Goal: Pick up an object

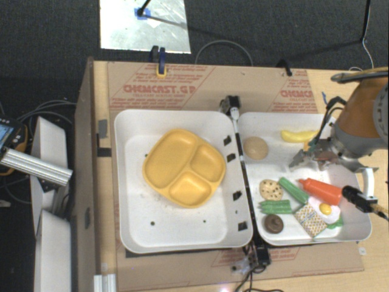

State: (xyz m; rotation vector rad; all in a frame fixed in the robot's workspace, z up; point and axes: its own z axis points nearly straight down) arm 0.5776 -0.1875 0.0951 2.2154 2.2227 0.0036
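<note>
Sitting lowest in the right bin (pixel 364 227) are a brown disc (pixel 275 224), a checkered packet (pixel 311 220) and a fried egg (pixel 326 210). Just above them lie green pods (pixel 282 198), a cookie (pixel 270 189) and an orange carrot (pixel 322 191). Higher up, a tan round piece (pixel 256 148) rests near the divider, with a yellow banana (pixel 299 136) toward the upper right. The gripper (pixel 316 157) hangs over the right bin's right-centre, between the banana and the carrot; whether it is closed I cannot tell. At centre frame, the left bin (pixel 130 181) carries a yellow divided plate (pixel 184 168).
</note>
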